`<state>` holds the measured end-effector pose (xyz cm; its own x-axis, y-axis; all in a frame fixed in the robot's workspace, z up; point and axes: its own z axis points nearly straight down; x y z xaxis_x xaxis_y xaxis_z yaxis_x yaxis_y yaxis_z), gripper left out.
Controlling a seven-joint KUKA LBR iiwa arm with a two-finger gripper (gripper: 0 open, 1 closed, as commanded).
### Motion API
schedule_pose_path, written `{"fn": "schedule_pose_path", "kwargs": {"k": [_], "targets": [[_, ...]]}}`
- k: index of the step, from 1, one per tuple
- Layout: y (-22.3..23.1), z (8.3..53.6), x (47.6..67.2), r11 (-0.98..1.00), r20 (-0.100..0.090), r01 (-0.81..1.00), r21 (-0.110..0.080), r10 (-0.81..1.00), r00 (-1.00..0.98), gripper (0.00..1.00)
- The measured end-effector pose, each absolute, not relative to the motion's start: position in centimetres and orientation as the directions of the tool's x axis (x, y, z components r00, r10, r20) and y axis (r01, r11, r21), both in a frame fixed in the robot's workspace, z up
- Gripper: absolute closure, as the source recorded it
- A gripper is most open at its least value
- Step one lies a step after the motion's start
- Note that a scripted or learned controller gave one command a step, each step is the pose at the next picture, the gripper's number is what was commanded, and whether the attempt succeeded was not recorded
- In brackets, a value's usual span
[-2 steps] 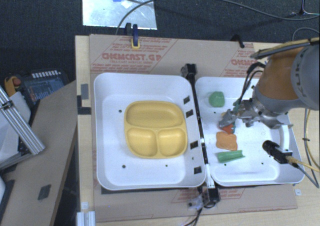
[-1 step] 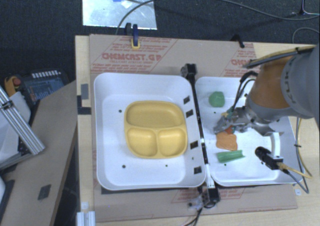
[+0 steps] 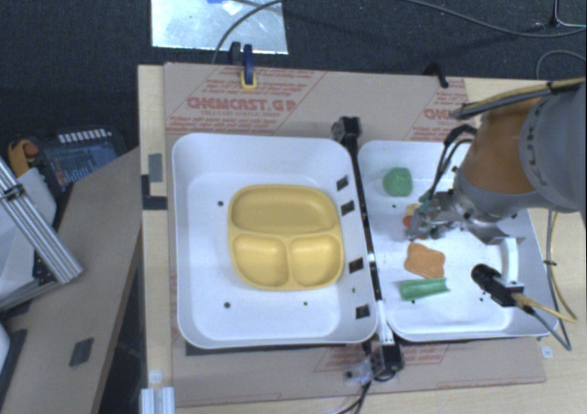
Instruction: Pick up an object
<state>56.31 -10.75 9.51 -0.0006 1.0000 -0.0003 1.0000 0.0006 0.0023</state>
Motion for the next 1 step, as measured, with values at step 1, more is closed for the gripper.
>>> {"fn": "schedule_pose_path", "kwargs": {"k": [1], "targets": [[-11.48, 14.09, 56.34, -0.001, -0.001, 1.0, 0.006, 1.0, 0.001, 1.0]]}}
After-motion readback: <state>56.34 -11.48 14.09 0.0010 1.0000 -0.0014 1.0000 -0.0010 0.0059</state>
